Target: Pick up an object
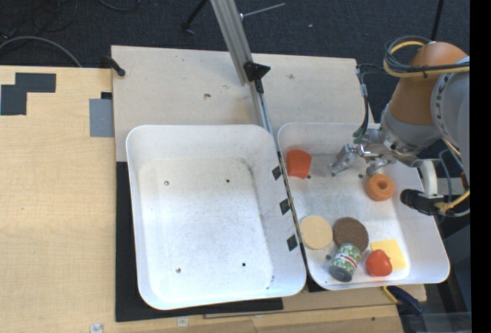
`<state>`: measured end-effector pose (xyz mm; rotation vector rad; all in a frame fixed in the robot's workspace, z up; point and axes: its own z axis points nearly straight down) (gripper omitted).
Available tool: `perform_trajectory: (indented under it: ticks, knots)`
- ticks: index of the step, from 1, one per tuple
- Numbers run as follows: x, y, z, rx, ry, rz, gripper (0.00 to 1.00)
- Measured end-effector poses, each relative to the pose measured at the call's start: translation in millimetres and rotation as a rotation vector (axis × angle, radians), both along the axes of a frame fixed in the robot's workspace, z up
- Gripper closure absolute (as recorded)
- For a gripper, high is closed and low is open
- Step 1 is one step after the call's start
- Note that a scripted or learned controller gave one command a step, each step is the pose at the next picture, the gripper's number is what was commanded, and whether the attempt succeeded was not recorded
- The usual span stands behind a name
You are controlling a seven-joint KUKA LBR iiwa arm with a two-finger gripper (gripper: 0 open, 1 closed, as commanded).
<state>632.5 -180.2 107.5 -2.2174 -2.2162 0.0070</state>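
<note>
Green can (345, 262) beside red tomato (379, 263), right bin (430, 262).

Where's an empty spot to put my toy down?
The left bin has bare floor from wall to wall. In the right bin, there's a small gap between the orange cup and the gripper. Its front end is crowded with the discs, can and tomato.

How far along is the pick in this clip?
Nothing looks lifted yet. The gripper hangs over the right bin, near the orange ring, with nothing visible between its fingers. The orange cup, two round discs, the can and the tomato all lie in that bin. Grasping and lifting remain.
</note>
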Motion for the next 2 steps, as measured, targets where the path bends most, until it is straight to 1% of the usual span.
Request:
perform_trajectory:
  ticks: [1, 2]
  knots:
    - [-0.5, 1.4, -17.7, 0.000, -0.002, 0.001, 0.00]
    - [-0.1, 1.2, -6.5, 0.000, -0.003, 0.001, 1.00]
